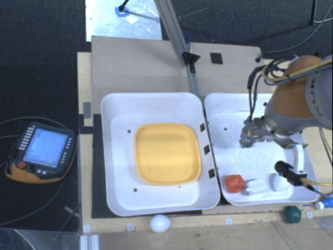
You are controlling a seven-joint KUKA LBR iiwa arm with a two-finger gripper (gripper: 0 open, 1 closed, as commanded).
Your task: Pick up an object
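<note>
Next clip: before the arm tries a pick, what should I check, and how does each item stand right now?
1. Candidate in the right bin: red object lies near the front edge: ok.
2. Tool over that bin: ok.
3. Tool above the red object: not ok, it sits farther back.
4. Something already between the fingers: cannot tell.
5. Room around the red object: not ok, a clear-and-white item lies right beside it.
6. Yellow plate apart in the left bin: ok.

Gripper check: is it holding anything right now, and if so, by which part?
Nothing seen held. The gripper hangs over bare floor of the right bin, away from the red object near the front rim.
</note>
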